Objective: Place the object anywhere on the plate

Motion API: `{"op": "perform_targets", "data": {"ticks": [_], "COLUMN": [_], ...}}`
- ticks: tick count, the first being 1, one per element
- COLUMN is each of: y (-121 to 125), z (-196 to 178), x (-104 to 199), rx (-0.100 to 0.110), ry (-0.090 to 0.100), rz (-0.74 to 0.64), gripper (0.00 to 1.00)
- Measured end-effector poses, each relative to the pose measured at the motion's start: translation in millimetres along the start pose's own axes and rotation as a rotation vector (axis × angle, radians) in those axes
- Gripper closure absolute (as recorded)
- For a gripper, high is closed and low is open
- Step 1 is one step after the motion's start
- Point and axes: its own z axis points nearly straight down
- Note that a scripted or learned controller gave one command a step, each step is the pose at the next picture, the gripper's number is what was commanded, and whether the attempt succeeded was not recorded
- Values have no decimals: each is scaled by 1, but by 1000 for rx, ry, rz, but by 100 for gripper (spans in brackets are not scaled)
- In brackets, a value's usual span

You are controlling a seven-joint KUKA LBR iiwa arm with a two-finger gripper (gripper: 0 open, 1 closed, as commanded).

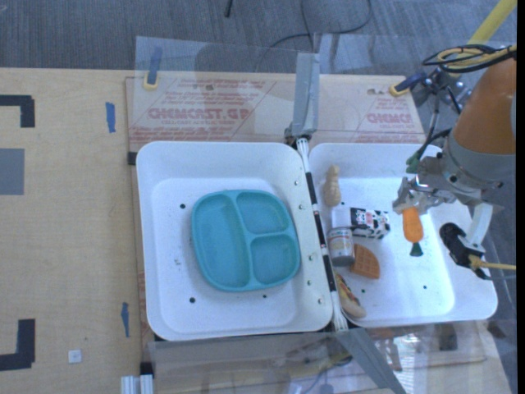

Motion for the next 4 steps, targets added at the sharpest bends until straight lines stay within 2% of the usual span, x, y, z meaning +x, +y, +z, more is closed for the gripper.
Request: {"op": "perform_targets", "data": {"ticks": [1, 2, 3, 4], "y": [-1, 1, -17, -17], "z": [1, 1, 1, 1], "x": [72, 151, 219, 219], "rx": [2, -1, 1, 1], "ry": [1, 1, 1, 1], "rz": [-178, -130, -190, -191], "gripper": [100, 100, 100, 0]}}
